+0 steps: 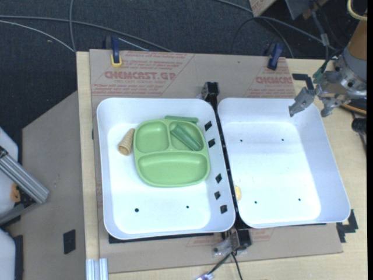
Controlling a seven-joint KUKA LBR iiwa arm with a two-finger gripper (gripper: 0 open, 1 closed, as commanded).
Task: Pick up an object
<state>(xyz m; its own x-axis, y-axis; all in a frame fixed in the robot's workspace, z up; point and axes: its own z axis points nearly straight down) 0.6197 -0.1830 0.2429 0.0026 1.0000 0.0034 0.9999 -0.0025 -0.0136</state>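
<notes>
We see the two-finger metal gripper (310, 103) at about two o'clock, hovering over the far right corner of the right shallow white bin (303, 174), its fingers spread and grasping nothing. Well apart from it, toward nine o'clock, the left white bin (116, 209) holds a light green plastic divided plate (169, 162) with a darker green piece (186, 136) in one compartment. A small tan cone-shaped object (125, 142) lies touching the plate's nine o'clock edge. Both bins rest on a brown cardboard sheet (157, 72) clamped by blue clips (116, 50), over dark carpet (46, 69) with cables.
</notes>
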